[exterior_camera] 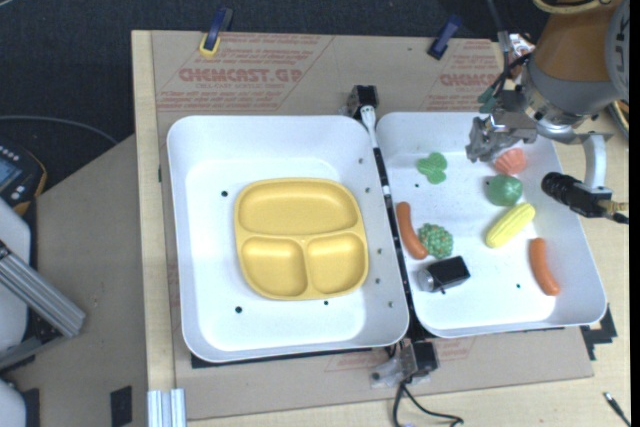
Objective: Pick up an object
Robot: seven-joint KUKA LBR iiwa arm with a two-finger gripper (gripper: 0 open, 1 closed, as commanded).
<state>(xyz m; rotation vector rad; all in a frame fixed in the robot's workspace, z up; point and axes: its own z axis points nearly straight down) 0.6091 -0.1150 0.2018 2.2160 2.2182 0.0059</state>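
2 white bins: left bin (190, 215), right bin (575, 300). 1 yellow divided plate (300, 237). 2 orange sausages: one by the bins' seam (408, 229), one near the right rim (544, 266). 1 corn cob (510, 224). 1 broccoli floret (435, 239). 2 other green pieces (433, 166) (504, 189). 1 black block (446, 273). 1 reddish item (513, 160), possibly a tomato, partly hidden.

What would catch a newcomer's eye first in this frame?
Probably the yellow tray, alone in the middle of the left bin. Next, the toy food scattered in the right bin: a corn cob, broccoli and two sausages. The gripper hangs over that bin's far side, by a reddish piece.
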